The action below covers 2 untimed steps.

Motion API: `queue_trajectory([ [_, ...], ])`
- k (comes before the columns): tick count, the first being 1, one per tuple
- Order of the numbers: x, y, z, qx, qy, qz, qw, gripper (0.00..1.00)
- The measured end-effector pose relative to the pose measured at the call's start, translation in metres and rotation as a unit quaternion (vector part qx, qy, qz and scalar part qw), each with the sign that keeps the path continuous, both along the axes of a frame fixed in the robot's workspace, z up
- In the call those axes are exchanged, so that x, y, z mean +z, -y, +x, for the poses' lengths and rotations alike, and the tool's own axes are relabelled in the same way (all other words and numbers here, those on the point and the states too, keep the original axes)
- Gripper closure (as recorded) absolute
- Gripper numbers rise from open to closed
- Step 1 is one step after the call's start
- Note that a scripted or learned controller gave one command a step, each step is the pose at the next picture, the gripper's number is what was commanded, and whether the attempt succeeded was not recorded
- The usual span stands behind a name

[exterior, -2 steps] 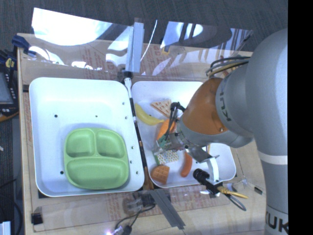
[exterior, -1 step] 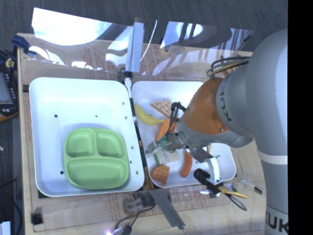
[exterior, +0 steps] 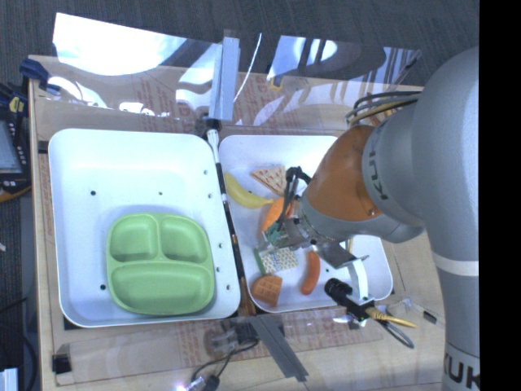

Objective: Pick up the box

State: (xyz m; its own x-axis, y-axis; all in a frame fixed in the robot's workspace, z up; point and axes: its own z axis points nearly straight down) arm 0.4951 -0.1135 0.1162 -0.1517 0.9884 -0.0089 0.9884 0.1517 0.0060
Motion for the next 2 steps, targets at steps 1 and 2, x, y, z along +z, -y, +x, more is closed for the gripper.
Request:
queue_trajectory([
  [1, 0.0001, 0.0007, -0.0001, 0.000, 0.000, -0.0007, 1.0000, 0.00],
  [2, 0.0093, -0.0001, 0.0005, 0.002, 0.000, -0.0003, 1.0000, 1.00],
])
